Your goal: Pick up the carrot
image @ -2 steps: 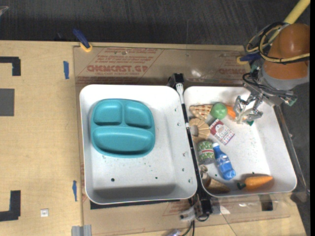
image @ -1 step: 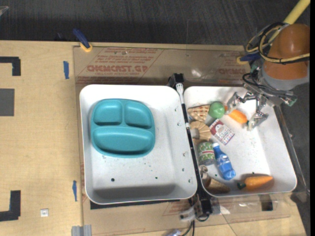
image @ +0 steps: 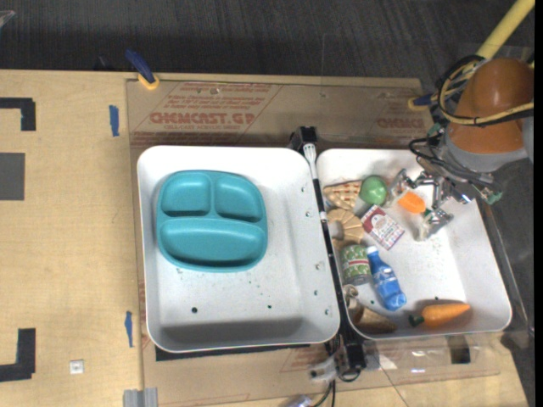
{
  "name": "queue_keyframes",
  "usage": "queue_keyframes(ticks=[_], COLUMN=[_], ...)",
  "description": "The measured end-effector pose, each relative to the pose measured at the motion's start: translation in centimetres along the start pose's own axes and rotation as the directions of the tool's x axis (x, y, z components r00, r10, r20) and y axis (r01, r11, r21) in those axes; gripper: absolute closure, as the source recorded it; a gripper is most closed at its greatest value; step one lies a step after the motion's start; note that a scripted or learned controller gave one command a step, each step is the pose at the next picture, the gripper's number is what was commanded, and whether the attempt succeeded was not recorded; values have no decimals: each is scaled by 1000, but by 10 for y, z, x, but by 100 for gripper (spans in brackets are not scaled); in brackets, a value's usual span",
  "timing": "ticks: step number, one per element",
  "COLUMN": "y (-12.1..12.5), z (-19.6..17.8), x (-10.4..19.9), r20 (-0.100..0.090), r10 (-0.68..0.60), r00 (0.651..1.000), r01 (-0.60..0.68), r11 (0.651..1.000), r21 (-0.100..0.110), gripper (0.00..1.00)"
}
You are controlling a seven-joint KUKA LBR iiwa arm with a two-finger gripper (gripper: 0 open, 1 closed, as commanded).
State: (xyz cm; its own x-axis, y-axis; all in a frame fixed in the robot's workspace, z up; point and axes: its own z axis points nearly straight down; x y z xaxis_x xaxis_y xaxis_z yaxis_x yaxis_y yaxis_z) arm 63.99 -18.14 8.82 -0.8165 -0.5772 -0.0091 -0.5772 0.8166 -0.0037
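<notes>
1. Gripper [image: 427,200] hangs over the upper right part of the right bin [image: 488,261], below the arm's orange band [image: 496,91]; whether its metal fingers are spread or pressed together cannot be told, and nothing is clearly pinched between them.
2. Just beside it, to the left, lies a small orange block [image: 411,202], close to the fingers.
3. Further left sit a green ball [image: 372,189], a waffle-like piece [image: 344,196] and a red-and-white packet [image: 383,227].
4. Below these lie a green can [image: 355,263] and a blue bottle [image: 388,285].
5. Well apart from the pincer, the carrot [image: 439,314] lies on its side by the near wall of the right bin, green end to the left.
6. Beyond, the left bin [image: 229,312] holds a teal divided plate [image: 212,219].
</notes>
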Motion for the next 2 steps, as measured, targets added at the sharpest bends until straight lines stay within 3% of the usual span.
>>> queue_keyframes(ticks=[1,2], y=[-3,-2], z=[-16,-15], x=[-4,-4], r20=[15,14], r10=[5,5], r00=[1000,1000], r01=[-5,-5], r11=[1000,1000], r21=[8,6], gripper=[100,0])
